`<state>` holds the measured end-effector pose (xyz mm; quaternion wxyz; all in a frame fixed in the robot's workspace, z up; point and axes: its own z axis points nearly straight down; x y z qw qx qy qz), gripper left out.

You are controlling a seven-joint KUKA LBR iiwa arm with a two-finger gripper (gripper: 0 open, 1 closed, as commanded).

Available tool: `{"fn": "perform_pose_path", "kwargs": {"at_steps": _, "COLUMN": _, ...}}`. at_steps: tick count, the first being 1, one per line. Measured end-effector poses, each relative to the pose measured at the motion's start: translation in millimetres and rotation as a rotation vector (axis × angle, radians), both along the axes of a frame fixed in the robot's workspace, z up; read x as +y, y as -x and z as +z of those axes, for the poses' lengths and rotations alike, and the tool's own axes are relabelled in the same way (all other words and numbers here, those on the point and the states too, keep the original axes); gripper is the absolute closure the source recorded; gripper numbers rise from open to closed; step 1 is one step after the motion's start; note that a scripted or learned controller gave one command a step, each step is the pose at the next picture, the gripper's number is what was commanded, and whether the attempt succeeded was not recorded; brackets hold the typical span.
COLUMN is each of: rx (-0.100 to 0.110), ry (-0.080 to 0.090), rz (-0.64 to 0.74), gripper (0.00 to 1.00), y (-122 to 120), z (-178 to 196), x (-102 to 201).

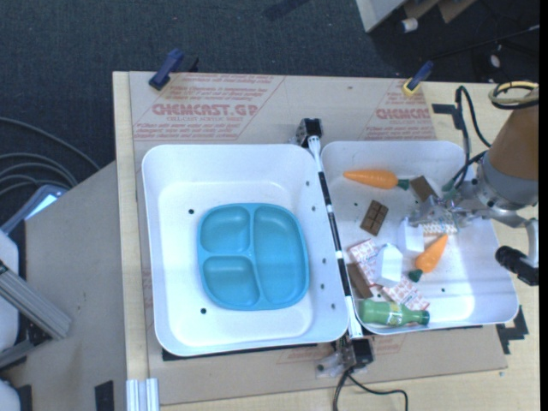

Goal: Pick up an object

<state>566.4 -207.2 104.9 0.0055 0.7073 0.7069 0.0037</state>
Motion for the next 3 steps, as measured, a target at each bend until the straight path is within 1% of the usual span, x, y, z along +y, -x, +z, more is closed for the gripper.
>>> {"fn": "perform_pose_path", "kwargs": {"at_steps": 1, "rx": -0.023, "ry": 0.008, "rz": -0.002, "gripper": 0.0, "y": 55.8, "z": -8.3, "x": 14.9}}
{"fn": "perform_pose_path", "kwargs": {"at_steps": 2, "rx": -0.026, "ry": 0.002, "rz": 0.002, "gripper": 1.0, "y": 53.3, "z": 4.0, "x": 18.2}}
{"fn": "perform_pose_path", "kwargs": {"at_steps": 3, "rx": 0.013, "ry": -0.003, "rz": 0.002, "gripper": 1.0, "y": 55.6, "z": 47.1, "x": 79.1}}
